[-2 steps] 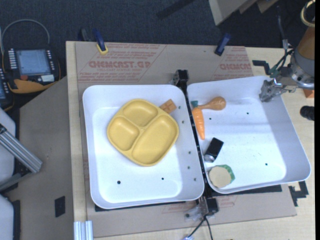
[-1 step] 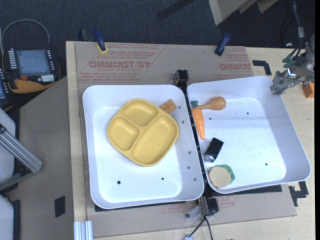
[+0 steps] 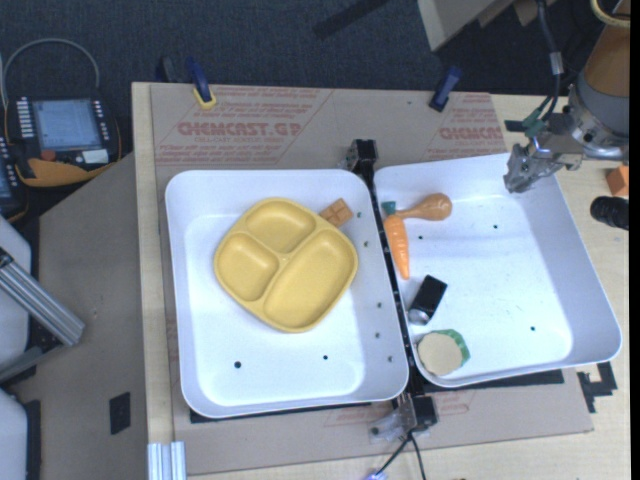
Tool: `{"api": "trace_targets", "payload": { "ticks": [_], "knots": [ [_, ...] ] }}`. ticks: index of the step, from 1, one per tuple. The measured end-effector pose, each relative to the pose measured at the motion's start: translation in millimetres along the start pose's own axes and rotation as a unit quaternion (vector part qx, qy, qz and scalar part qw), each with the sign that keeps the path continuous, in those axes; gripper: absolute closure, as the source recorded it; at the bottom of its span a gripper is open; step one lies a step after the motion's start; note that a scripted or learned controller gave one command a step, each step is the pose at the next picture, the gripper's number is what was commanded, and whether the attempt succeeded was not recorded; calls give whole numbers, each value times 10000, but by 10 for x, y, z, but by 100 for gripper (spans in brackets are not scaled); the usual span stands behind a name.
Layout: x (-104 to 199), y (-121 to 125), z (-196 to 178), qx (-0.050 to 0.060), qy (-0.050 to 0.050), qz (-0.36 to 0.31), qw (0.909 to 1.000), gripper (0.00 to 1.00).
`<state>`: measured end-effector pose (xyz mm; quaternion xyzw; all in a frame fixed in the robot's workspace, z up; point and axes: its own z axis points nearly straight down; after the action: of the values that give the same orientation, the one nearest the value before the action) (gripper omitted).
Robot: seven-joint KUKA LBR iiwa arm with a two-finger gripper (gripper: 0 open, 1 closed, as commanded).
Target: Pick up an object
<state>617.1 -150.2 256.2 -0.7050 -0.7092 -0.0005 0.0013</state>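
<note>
In the right bin (image 3: 520, 298), an orange toy carrot (image 3: 398, 244) lies along the left wall. A tan wooden spoon-like piece (image 3: 426, 208) sits just behind it. A small black block (image 3: 428, 296) lies nearer the front, and a round beige disc with a green rim (image 3: 441, 352) rests at the front left corner. My gripper (image 3: 519, 172) hangs over the right bin's far right edge, apart from all of these, with nothing seen between its fingers.
The left bin (image 3: 200, 348) holds a yellow divided plate (image 3: 286, 263) with a small brown block (image 3: 336, 211) at its far edge. Blue clamps (image 3: 202, 86) (image 3: 444, 88) pin the cardboard sheet at the back. A black clip (image 3: 362, 154) joins the bins.
</note>
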Motion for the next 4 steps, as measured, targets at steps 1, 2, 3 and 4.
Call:
{"api": "trace_targets", "payload": {
  "ticks": [1,2,3,4],
  "knots": [
    [445,-155,30,6,0,5,10000,100],
    [916,-234,176,12,-2,5,10000,100],
    [1354,-325,261,11,0,6,10000,100],
    [1950,-491,251,11,3,-3,10000,100]
  ]
}}
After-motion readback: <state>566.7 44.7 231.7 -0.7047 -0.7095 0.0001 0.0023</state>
